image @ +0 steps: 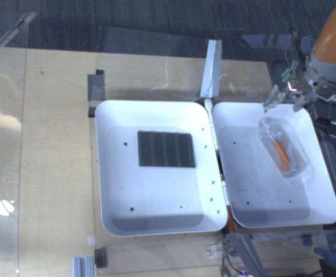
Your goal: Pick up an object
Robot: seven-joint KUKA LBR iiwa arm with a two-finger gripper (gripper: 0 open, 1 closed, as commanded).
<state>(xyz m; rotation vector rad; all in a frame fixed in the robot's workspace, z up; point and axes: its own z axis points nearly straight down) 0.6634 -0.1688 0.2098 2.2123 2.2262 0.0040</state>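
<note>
Two shallow white bins sit side by side on the bench, and the task's thing lies in the right bin — a clear plastic bottle with something orange inside it, lying on its side toward the bin's far right part and angled from upper left to lower right. The left bin carries a dark ribbed rectangular pad near its middle.

Judging by its look, the bottle is light, thin-walled and smooth, so it would likely roll or slide away under a glancing touch, and its walls may give a little when squeezed. A sensible hold seems to be across the middle of its body, with the fingers closing square to its long axis rather than along it; the narrower upper-left end looks like a poorer place, since it offers less to bear on. Its transparency makes the outline hard to read against the white floor.

At the bin's far right corner the gripper hangs above the rim, just beyond the bottle's upper end and apart from it. Whether the claw stands wide or narrow cannot be told at this size — nothing shows between its tips.

No brand, label or readable writing can be made out on the bottle, the bins or the bench.
</note>
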